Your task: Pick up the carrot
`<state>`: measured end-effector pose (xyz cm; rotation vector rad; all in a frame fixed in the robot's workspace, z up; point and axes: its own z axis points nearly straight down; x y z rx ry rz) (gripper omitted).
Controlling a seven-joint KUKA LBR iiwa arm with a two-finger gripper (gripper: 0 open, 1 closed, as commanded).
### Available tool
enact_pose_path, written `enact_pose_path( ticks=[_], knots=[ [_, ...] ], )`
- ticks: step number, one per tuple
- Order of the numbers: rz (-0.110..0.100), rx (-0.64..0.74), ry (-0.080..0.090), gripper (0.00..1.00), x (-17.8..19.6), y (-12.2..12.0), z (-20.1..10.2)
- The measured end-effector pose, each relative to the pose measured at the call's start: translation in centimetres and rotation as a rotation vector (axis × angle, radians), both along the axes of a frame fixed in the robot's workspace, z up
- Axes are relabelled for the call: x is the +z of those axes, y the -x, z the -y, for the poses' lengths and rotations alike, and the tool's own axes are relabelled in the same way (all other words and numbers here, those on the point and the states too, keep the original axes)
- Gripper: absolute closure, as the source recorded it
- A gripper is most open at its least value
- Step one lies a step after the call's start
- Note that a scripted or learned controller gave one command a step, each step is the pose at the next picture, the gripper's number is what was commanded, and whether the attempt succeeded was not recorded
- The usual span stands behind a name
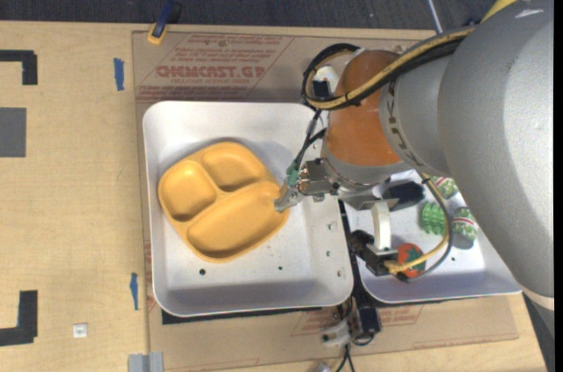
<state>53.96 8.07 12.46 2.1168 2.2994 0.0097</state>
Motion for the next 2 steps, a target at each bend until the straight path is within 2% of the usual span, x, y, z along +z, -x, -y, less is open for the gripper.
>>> enact_pose_path(
  ticks=[1, 2],
  knots=[
    [-0.054, -0.014, -0.003, 0.0, -0.13, -1.92, 0.01],
    [-0.074, 0.133, 0.004, 0.0, -0.08, -1.97, 0.28]
  ],
)
